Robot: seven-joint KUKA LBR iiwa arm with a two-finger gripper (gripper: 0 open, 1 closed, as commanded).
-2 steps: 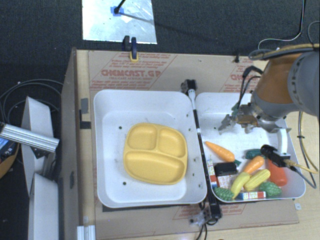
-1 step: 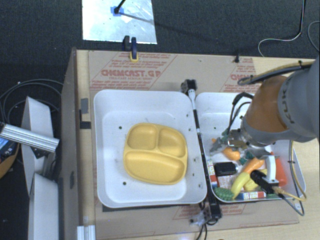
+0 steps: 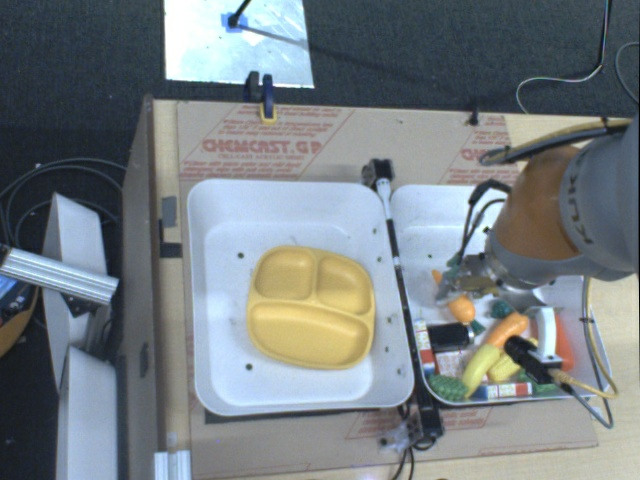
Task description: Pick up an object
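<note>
2 white bins (image 3: 215,268) — 1 yellow tray (image 3: 310,306), 1 banana (image 3: 482,365), 1 carrot (image 3: 505,328); gripper (image 3: 462,284) state unclear.

The grey arm with its orange band (image 3: 545,213) reached in from the right, its gripper (image 3: 462,280) lowered, pointing left.

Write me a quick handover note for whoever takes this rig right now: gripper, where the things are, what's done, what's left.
Gripper: low in the right bin, just above the small orange piece; whether it grips anything cannot be told.
Right bin: toy items heaped at the near end, including a carrot and a banana.
Left bin: yellow divided plate.
Done: nothing visibly lifted.
Left: pick up one object.
</note>
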